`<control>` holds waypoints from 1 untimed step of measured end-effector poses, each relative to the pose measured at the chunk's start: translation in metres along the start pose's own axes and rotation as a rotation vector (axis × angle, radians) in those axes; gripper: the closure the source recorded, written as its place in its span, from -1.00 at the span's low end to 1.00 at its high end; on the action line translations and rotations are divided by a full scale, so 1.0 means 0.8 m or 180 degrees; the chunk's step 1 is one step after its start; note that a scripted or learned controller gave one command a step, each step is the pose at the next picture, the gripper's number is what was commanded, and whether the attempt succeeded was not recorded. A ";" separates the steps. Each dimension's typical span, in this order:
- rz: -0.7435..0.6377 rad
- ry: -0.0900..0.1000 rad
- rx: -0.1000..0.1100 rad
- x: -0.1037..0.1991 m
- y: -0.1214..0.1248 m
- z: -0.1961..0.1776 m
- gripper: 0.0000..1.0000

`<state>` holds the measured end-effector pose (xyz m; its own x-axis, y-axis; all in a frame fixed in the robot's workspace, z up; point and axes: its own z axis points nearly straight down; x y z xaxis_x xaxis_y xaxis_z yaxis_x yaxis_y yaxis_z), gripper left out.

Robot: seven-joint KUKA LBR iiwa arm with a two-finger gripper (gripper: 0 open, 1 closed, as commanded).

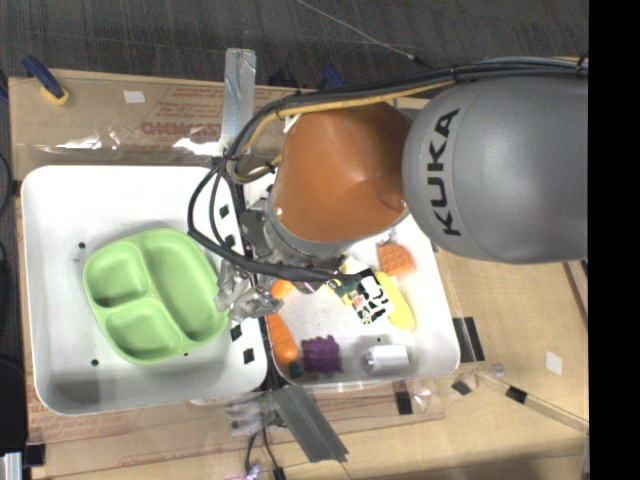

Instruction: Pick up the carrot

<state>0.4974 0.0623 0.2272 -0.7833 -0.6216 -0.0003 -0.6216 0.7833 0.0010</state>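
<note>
The carrot (283, 340) is a short orange piece lying near the left wall of the right bin (440, 313), toward its front edge. My gripper (244, 296) hangs under the orange wrist band, over the divide between the two bins. It sits just above and to the left of the carrot, with cables looping around it. A small orange bit (282, 290) shows beside the gripper; I cannot tell what it belongs to. Nothing is visibly held.
The left bin (50, 268) holds a green divided tray (150, 293). In the right bin lie purple grapes (320, 353), a white cylinder (388, 357), a yellow item (402, 311) with a black-and-white tag (368, 296), and an orange-red piece (397, 260). The arm's big body covers the right bin's back half.
</note>
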 end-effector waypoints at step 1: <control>-0.0658 -0.0011 0.0016 0.032 -0.041 -0.081 1.00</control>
<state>0.4979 0.0206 0.2918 -0.6392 -0.7691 -0.0034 -0.7691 0.6392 -0.0044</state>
